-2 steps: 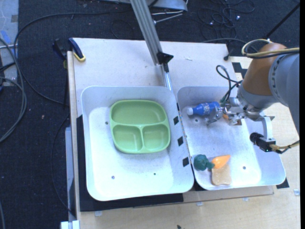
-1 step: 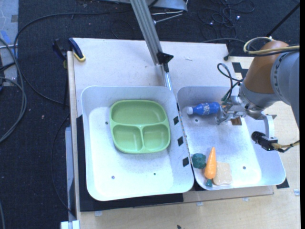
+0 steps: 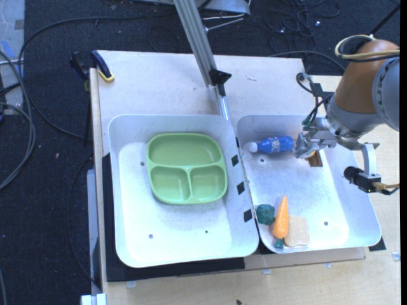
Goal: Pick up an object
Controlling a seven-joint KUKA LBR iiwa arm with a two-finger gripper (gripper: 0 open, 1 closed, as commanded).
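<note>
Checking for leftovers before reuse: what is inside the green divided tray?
The green divided tray, in the left bin, shows three bare compartments with nothing in them. Whatever lies beneath it is covered.

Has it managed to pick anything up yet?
Not that I can see. The tool is down in the right bin, next to the blue bottle. The bottle and the carrot lie on the bin floor, so grasping and lifting remain.

A pale counter (image 3: 159,75) bears a blue-and-yellow clamp (image 3: 102,67) at its far left corner; a slanted metal pole (image 3: 197,33) rises over it; black cables (image 3: 44,107) trail across the dark floor (image 3: 44,18).
</note>
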